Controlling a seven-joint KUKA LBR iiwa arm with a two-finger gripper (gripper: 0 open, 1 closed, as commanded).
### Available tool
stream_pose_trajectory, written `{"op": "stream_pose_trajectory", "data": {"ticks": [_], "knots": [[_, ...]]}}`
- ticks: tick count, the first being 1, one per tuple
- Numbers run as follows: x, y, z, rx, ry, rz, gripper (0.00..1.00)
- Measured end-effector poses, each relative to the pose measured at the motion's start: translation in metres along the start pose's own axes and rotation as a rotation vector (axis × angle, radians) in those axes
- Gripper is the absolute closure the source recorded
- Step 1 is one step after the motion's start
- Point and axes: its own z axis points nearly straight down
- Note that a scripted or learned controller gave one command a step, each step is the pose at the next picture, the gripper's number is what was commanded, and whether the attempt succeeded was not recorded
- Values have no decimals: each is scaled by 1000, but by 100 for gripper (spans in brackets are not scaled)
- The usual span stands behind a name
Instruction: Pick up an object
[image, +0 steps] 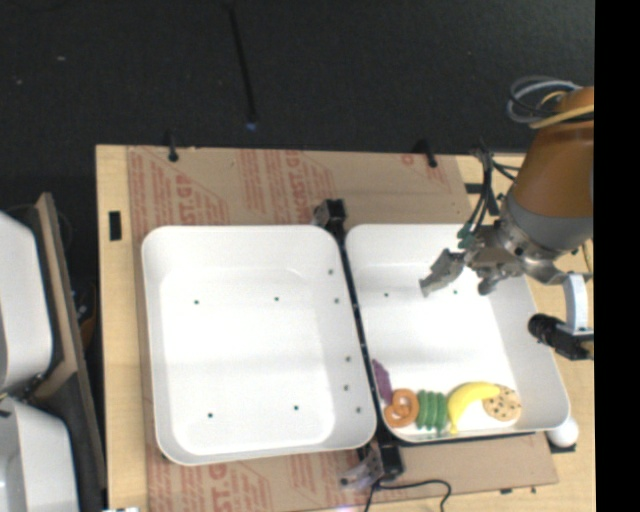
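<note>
My gripper (462, 277) hangs over the upper part of the right bin (440, 330), its two fingers spread apart with nothing between them. Along that bin's near edge lie an orange ring-shaped toy (402, 408), a green ridged toy (432, 410), a yellow banana (471, 397) and a round tan cookie (502, 405). A small purple piece (381, 378) rests against the bin's left wall just above the orange ring. The gripper is well above and away from all of them.
The left bin (250, 340) stands beside the right one, both on a cardboard-covered bench (220, 190). A black clip (330, 213) sits at the far end of the divide between the bins.
</note>
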Motion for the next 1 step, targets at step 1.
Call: {"op": "stream_pose_trajectory", "data": {"ticks": [1], "knots": [[16, -18, -93, -9, 0, -21, 0]]}}
